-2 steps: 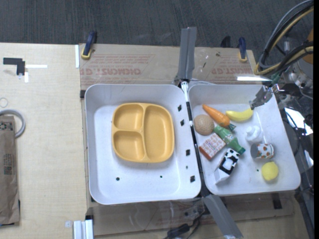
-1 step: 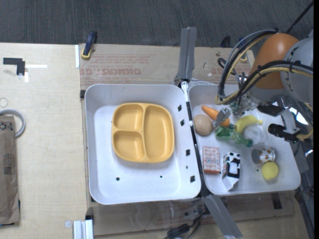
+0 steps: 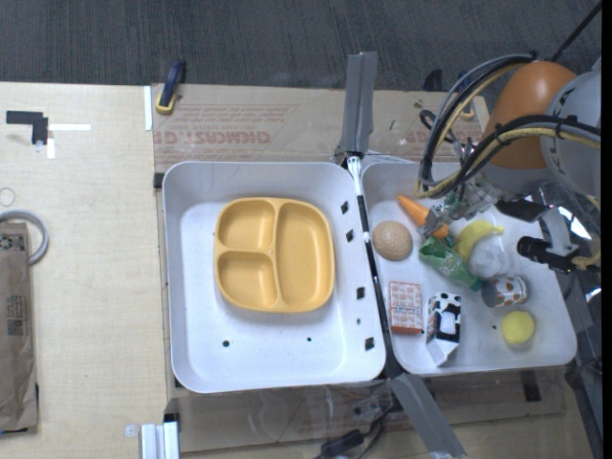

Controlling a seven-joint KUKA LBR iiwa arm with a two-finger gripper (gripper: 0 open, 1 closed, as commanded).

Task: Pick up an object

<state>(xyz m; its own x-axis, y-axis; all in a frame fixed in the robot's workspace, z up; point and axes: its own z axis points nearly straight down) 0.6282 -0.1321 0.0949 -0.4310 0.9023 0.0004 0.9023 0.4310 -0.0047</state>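
Note:
My gripper (image 3: 449, 208) reaches down into the upper part of the right bin (image 3: 564, 352), over a small heap of toy food. Just under it lie an orange carrot (image 3: 415, 208), a green leafy piece (image 3: 448, 256) and a yellow banana (image 3: 475, 235). A tan egg-shaped ball (image 3: 392, 240) sits to the carrot's lower left. Further down are a red and white card box (image 3: 404, 308), a black and white cow-print carton (image 3: 443, 319), a yellow lemon (image 3: 518, 328) and a small can (image 3: 505, 292). The arm and cables hide the fingertips.
The left bin (image 3: 191, 352) holds a yellow three-compartment plate (image 3: 275, 254). A metal divider (image 3: 361, 247) runs between the bins. Cardboard (image 3: 249, 127) lies behind them, with a blue and yellow tool (image 3: 171, 86) on it. A brown paper bag (image 3: 16, 323) sits at the far left.

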